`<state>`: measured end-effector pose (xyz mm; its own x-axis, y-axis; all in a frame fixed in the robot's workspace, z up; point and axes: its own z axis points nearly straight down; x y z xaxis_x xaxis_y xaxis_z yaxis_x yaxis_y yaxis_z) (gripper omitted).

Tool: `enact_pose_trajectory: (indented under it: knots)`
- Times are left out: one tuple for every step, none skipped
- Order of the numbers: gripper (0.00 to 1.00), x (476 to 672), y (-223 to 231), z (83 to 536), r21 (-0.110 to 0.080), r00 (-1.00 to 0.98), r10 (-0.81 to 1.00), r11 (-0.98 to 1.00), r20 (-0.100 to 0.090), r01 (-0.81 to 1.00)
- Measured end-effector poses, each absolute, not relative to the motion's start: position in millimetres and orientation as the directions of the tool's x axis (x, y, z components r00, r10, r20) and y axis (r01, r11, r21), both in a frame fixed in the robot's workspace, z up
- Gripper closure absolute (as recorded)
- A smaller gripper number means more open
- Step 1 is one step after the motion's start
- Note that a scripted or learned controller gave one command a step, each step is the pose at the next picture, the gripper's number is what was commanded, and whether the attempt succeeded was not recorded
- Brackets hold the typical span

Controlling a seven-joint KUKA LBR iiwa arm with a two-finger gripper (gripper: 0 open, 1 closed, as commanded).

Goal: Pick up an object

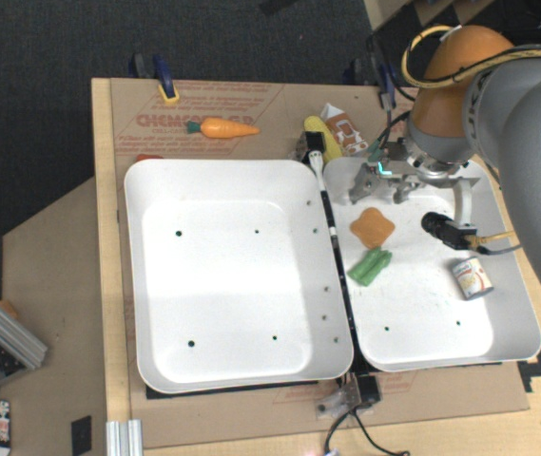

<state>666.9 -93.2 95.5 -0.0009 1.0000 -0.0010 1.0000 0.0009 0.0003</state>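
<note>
My gripper (381, 192) hangs over the far part of the right bin (441, 335), with its fingers spread and nothing between them. Just below it lies a flat orange-brown piece (372, 226), a little apart from the fingertips. A green pod-like item (369, 267) lies nearer the front, beside the bin's left wall. A small can with a pale label (472, 277) rests on its side at the right of the same bin.
The left bin (146, 207) adjoins the right one. Behind the bins, on the cardboard, lie a toy carrot (222, 128), a yellow item (318, 129) and a brown-and-white packet (347, 133). The arm fills the upper right.
</note>
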Motion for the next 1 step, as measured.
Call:
enact_pose_trajectory:
  knots:
    - [0.0,666.0,-91.8,84.2,-0.002,0.0,1.0,0.0,0.0,1.0]
